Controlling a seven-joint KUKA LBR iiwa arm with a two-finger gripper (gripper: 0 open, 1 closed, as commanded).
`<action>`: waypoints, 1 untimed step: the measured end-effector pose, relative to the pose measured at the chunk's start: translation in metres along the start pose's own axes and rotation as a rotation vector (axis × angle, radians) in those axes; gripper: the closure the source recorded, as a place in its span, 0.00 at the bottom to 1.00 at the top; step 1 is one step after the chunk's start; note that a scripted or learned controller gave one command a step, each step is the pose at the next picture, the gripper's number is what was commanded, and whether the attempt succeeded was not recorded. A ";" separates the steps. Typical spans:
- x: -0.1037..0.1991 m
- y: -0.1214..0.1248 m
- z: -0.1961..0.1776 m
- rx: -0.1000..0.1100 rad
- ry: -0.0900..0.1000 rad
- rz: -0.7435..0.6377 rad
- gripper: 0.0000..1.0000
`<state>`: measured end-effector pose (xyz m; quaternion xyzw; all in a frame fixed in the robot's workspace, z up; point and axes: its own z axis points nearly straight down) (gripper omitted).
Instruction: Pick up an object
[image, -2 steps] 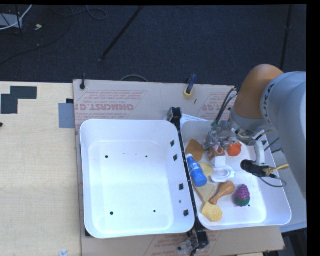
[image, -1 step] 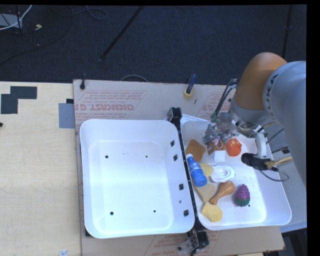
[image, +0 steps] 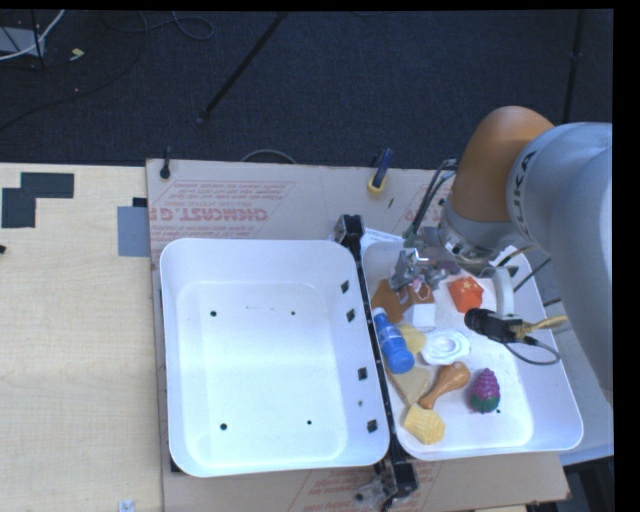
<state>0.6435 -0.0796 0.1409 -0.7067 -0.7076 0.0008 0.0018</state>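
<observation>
Grey arm (image: 560, 200) with an orange band reaches into the right bin (image: 560, 430). The fingers (image: 411, 270) hang low over its far-left part; can't tell if they are spread or pressed together. All the pickable things lie in that bin.

- Brown flat piece (image: 387, 300): just beside the fingers on the view's left, contact unclear.
- Small white block (image: 423, 316): just camera-side of the fingers.
- Orange block (image: 465, 294): near the fingers on the view's right.

Further toward the camera from the fingers:

- Blue bottle (image: 392, 343), lying along the bin's left wall, label too small to read.
- White round cap (image: 445, 348).
- Tan wooden drumstick shape (image: 445, 383).
- Purple grape bunch (image: 485, 389).
- Yellow waffle-textured piece (image: 424, 426), furthest from the fingers.

Left bin (image: 180, 400) sits well apart from the fingers on the view's left. Both bins rest on a cardboard sheet (image: 230, 200) on the pale wood worktop (image: 70, 350). Red print on the cardboard runs upside down and reads roughly "CHEMCAST GP". The smaller lines are too small to read.
</observation>
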 end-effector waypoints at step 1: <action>0.037 0.001 -0.050 -0.006 0.000 -0.002 1.00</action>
